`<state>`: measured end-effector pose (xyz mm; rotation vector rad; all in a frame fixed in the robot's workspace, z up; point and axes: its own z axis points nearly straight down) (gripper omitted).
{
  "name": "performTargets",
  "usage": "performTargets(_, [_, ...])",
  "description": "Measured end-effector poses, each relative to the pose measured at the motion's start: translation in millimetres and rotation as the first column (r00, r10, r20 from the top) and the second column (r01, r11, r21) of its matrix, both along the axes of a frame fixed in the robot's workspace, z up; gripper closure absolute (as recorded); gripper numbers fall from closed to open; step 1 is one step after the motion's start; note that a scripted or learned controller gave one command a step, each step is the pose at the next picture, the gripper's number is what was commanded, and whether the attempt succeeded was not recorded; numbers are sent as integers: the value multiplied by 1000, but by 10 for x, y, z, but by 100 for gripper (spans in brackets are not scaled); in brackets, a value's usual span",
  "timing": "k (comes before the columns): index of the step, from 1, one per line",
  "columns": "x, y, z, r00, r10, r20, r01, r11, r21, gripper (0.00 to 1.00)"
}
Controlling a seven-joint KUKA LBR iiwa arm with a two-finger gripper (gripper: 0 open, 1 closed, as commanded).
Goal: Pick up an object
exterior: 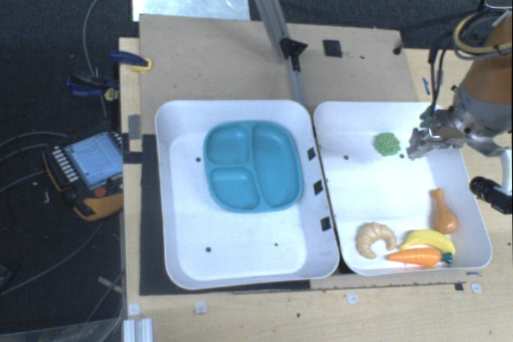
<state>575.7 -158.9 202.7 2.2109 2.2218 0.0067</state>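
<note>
— Brown board is the worktop (240, 60), and both white bins sit on it side by side. Why are you parked over the right bin (401, 196) and not the left bin (180, 236)?

— Because the left one carries just a blue plate (253, 166), a divided tray lying flat with its compartments bare. I judge it a poor thing to pinch from above. The loose pieces are all in the right bin, so my arm (487, 84) reaches in there from the right.

— And your hand (422, 142)?

— It hangs near the bin's far right part, low over the floor. From this slant I cannot tell how it is set, and I see nothing caught in it.

— What is nearest?

— The broccoli (386, 143), a small green lump just beside my hand on its left, apart from it and resting on the bin floor. It stands alone, well clear of the others, which I think makes it the easy pick.

— The rest?

— Crowded along the near wall: a croissant (375, 239), a banana (430, 240) with a carrot (415, 256) touching its front, and a drumstick (442, 212) leaning a little way up toward the right wall. Packed so close, a grab there could knock a neighbour aside.

— So how far along are you?

— Nothing lifted yet, by my reading. I would shift left over the broccoli, then drop.
</note>
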Motion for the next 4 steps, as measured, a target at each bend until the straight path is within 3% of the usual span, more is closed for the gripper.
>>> performTargets(1, [16, -54, 639, 1000, 0, 0, 0, 1000, -1, 100])
performTargets(4, [104, 1452, 628, 1000, 6, -6, -6, 1000, 4, 100])
